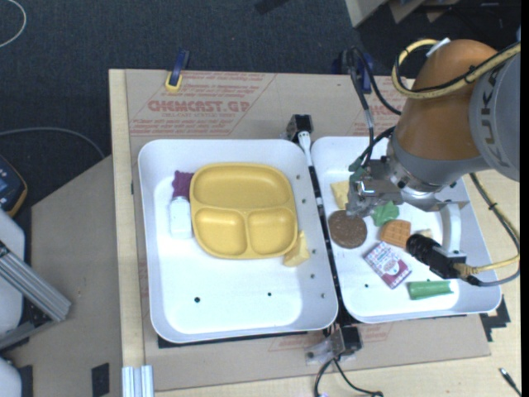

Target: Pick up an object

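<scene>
From where I stand, the grey arm [446,98] with its orange band reaches in over the right bin [364,298], and the gripper [364,198] hangs low over that bin's upper left part. The wrist covers it from above, so I cannot tell whether the gripper is wide or narrow, nor whether it has anything in it.

The things to pick from lie clustered in the right bin. A brown round disc [348,229] sits just below the gripper, close to the bin's left wall. A pale yellow piece [340,193] lies beside the gripper on its left. To the right of the disc there is a green lump [384,213], and below that an orange ridged biscuit [396,233]. A pink packet [387,263] lies tilted under the biscuit, and a green block [428,289] rests near the bin's lower right edge.

The left bin [231,298] holds a yellow divided plate [244,209]. A purple thing [182,183] and a white bottle [179,217] lie against the plate's left side, and a pale yellow scrap [296,253] touches its lower right corner. Both bins rest on the worktop [207,98], which carries a brown sheet with red print.
</scene>
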